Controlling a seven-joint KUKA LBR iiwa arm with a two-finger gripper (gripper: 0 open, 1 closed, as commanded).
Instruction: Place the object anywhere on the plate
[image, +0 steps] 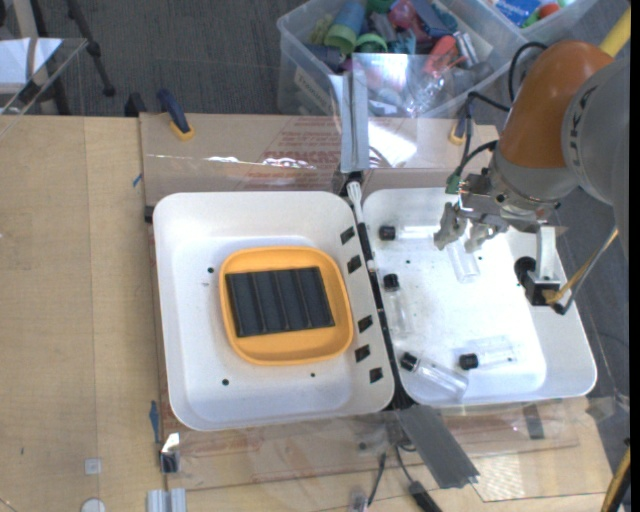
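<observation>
The tool (462, 236) hangs over the rear part of the right bin (570, 372), fingers pointing down and parted a little, with nothing visibly between them. A clear, glassy piece (466, 264) lies on the bin floor just beside and in front of the fingertips; whether the fingers touch it cannot be told.

Other candidates in the same bin: a clear vial with a dark cap (437, 375) at the front near the divider (368, 290), long axis slanting across the bin, and a second clear piece with a dark cap (487, 355) just beyond it. Small dark bits are scattered near the divider.

The plate (286, 345), yellow-orange with a dark ribbed insert, sits in the middle of the left bin (180, 300), well apart from the tool and across the divider.

Judgement: pickup step, not yet secured. The nearest object is right below the tool; the carry then runs leftward over the divider. The clear plastic looks slick and hard to grip.

Surface: white bins on a wooden counter (70, 300); a box of toys (400, 40) stands behind.
</observation>
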